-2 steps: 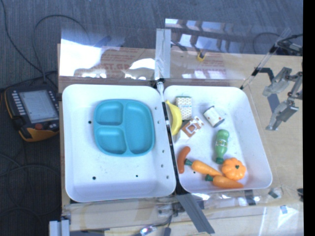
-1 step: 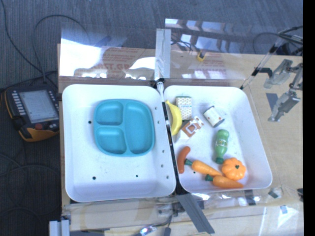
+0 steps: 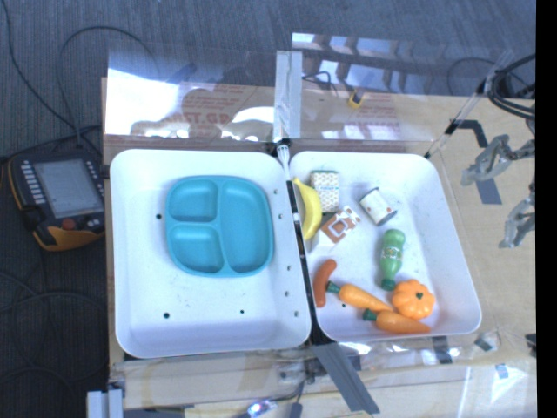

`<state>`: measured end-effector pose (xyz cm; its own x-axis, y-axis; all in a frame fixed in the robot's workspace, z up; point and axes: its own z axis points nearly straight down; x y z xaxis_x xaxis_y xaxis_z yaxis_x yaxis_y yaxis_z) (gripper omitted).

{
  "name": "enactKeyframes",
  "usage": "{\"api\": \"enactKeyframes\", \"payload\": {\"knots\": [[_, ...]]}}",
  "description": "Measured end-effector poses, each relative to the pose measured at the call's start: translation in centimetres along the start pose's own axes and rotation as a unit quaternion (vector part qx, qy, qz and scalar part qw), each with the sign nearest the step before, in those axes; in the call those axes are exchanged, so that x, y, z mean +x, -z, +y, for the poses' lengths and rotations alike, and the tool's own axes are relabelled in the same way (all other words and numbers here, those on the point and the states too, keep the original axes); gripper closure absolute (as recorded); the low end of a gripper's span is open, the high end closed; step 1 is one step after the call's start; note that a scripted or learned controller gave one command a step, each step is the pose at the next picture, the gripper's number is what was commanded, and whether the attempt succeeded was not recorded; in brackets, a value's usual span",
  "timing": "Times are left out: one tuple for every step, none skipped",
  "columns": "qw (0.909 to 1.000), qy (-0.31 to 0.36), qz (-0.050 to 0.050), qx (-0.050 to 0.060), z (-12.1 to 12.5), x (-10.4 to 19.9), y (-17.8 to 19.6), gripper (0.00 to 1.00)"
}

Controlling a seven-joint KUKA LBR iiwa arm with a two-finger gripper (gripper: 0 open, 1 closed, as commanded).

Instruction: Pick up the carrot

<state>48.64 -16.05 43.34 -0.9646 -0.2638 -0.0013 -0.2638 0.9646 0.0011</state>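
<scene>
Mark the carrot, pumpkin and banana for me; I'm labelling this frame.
carrot [image 3: 364,297]: camera view, middle of its orange body.
pumpkin [image 3: 413,300]: camera view, centre of its top.
banana [image 3: 309,209]: camera view, middle of its curve.

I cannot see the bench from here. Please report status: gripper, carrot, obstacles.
Gripper at far right, outside the bins. Two carrots in right bin: carrot, second carrot. Pumpkin touching both; sausage beside the first.
</scene>
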Motion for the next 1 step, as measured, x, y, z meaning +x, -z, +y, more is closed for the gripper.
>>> {"api": "enactKeyframes", "payload": {"knots": [[0.9981, 0.062, 0.0, 0.001, -1.48, -2.01, -0.06, 0.0]]}}
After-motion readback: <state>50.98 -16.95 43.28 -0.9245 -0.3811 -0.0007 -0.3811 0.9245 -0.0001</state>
